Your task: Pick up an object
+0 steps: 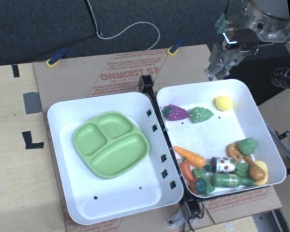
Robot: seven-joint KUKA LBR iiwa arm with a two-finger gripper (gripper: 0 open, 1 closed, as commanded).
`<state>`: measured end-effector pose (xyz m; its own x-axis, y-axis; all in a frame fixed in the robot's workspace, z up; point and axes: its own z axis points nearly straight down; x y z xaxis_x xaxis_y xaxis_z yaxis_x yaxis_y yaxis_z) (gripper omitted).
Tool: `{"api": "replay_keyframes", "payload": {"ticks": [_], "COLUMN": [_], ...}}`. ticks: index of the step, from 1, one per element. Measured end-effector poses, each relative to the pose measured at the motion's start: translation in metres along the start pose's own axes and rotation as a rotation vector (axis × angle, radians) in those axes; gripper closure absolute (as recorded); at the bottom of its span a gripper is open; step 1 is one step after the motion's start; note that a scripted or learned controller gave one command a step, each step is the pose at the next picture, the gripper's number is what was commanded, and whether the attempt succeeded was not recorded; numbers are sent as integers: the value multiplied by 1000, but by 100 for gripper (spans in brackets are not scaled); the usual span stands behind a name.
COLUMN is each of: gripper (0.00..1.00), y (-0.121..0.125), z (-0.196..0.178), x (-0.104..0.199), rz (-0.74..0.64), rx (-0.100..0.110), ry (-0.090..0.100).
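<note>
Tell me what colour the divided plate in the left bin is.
Light green; the plate shows best in the overhead camera view.

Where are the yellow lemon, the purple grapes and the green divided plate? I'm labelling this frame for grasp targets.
yellow lemon (223, 102), camera view, centre of the fruit.
purple grapes (175, 112), camera view, middle of the bunch.
green divided plate (119, 153), camera view, floor of its largest compartment.
</note>
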<state>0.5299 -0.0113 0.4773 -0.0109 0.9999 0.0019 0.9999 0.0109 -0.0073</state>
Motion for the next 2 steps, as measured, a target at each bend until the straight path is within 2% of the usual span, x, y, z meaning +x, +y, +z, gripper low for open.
{"api": "replay_keyframes", "payload": {"ticks": [1, 2], "gripper": [100, 100], "y": [-48, -45], "z": [36, 18], "x": [4, 111], "rz": [10, -2], "rx": [-1, -8], "ry": [-2, 0]}}
